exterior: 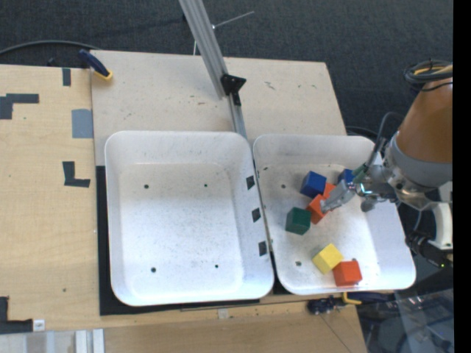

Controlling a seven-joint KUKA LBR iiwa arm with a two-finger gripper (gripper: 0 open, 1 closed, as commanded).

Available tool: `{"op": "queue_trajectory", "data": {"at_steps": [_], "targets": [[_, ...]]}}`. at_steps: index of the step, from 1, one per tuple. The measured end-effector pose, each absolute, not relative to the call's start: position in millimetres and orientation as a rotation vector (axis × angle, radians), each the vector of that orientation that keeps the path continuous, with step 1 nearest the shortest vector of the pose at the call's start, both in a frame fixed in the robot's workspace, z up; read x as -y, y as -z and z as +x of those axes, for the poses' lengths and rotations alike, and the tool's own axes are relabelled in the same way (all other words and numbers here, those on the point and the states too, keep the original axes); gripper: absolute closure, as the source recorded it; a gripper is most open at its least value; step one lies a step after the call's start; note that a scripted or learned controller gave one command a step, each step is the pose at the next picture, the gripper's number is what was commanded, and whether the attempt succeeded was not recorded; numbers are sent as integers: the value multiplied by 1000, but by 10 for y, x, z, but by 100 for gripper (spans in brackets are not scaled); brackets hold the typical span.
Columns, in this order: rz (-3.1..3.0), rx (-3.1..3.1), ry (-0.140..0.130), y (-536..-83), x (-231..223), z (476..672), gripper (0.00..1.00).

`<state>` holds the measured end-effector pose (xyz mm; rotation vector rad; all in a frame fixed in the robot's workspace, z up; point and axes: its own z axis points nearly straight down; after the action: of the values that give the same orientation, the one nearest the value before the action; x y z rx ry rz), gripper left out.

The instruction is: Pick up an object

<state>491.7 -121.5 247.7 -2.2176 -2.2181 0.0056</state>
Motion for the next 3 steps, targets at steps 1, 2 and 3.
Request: {"op": "queue_trajectory", "data": {"at_steps": [1, 2, 3], "targets": [[-2219, 2223, -2, -2499, 1216, 4925, 0], [-2217, 2217, -8, -1874, 1228, 4858, 0], [-2216, 2217, -8, -1266, 1219, 4918, 0]]}}
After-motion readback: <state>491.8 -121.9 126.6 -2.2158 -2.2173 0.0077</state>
